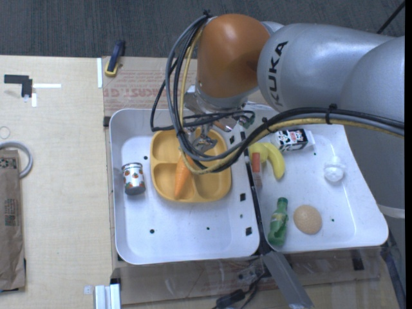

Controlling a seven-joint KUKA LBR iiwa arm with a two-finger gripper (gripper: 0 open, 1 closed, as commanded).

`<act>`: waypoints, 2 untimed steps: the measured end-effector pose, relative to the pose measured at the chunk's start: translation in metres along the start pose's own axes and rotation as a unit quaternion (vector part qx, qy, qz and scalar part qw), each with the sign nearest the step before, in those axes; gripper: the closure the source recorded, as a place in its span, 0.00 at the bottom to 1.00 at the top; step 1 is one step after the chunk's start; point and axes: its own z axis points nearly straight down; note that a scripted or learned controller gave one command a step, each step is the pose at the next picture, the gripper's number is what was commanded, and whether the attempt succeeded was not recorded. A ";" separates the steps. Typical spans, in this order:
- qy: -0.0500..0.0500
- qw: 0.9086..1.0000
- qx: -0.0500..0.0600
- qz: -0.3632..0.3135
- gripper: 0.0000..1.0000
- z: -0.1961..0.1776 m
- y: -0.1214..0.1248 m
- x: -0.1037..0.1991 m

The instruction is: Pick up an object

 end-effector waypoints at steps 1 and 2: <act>0.000 0.972 0.001 0.236 1.00 -0.035 0.045 -0.062; 0.000 1.000 0.001 0.018 1.00 -0.062 -0.035 0.046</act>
